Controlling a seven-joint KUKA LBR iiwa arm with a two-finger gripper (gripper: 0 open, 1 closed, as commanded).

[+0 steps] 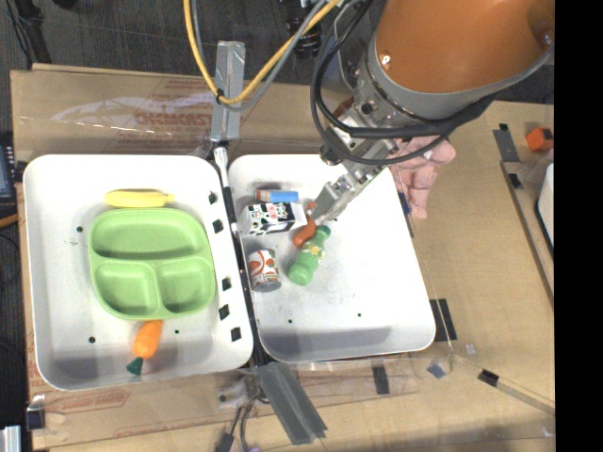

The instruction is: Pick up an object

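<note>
seen from above, the grey two-finger gripper (318, 222) reaches down into the right shallow white bin (377, 290), its tip at the orange cap of a green plastic bottle (307, 257) lying tilted there; whether its fingers are spread or pinching cannot be told. just left of the bottle lie a small red-and-white can (263, 269) and a black-and-white carton (269, 217), while the left shallow white bin (57, 252) holds a green divided tray (151, 262), a yellow banana (138, 198) and an orange carrot (145, 341).

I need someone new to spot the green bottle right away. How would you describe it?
Look in the right-hand white bin, near its middle, just below the tool. The green bottle lies tilted there, beside a small can. It is the bin's only green thing, with something orange at its upper end.
</note>
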